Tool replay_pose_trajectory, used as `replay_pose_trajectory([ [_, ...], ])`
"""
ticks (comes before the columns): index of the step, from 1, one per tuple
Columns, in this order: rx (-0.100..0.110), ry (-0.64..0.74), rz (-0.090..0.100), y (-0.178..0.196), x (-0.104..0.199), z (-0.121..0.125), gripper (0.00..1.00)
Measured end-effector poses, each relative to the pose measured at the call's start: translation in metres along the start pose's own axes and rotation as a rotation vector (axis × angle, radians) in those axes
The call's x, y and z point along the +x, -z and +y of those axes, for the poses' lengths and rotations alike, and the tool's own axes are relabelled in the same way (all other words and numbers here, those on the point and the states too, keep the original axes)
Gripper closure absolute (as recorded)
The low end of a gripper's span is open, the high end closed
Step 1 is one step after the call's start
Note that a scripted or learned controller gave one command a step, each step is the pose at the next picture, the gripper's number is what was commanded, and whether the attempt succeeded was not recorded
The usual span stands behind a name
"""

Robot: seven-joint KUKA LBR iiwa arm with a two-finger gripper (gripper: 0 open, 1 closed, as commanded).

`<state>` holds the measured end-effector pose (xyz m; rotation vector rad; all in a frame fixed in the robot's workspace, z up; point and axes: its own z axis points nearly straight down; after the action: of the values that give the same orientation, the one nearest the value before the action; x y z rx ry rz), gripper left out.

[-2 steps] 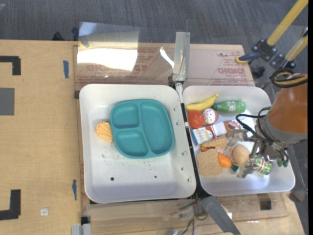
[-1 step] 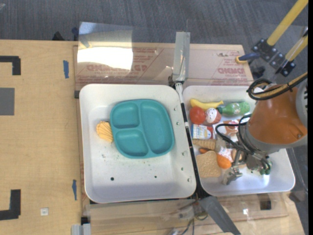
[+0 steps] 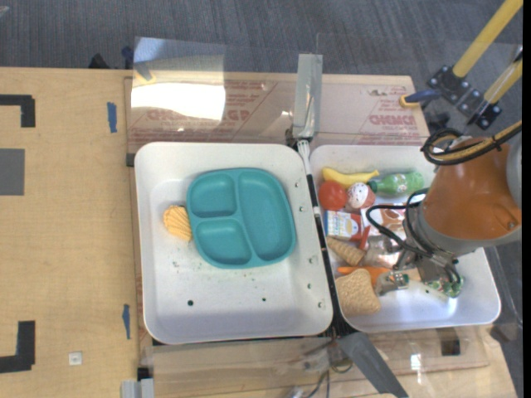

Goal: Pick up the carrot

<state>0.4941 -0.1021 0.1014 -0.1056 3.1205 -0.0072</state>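
The carrot (image 3: 378, 274) shows as a small orange piece in the right bin (image 3: 477, 305), between a tan cone-shaped toy (image 3: 346, 251) and a tan bread slice (image 3: 358, 293). My gripper (image 3: 399, 265) hangs low over the bin, right beside the carrot's right end and partly covering it. The orange-banded wrist (image 3: 466, 201) above hides much of the gripper. I cannot tell whether the carrot is touched.
The right bin also holds a banana (image 3: 348, 175), a green bottle (image 3: 401, 182), a red tomato (image 3: 333, 195), a white egg (image 3: 358, 194) and a red-and-white carton (image 3: 341, 224). In the left bin (image 3: 166, 305) lie a teal divided plate (image 3: 241, 216) and a yellow shell-shaped toy (image 3: 177, 221).
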Motion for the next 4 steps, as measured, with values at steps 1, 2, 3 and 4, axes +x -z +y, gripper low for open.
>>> replay_pose_trajectory([
  [1, -0.008, -0.163, 0.008, 0.087, -0.003, 0.114, 1.0],
  [2, -0.008, -0.311, 0.016, -0.007, 0.0, 0.208, 1.0],
  [3, -0.006, -0.232, -0.001, 0.209, -0.011, 0.147, 1.0],
  [4, -0.008, 0.176, 0.016, 0.167, -0.007, 0.15, 1.0],
])
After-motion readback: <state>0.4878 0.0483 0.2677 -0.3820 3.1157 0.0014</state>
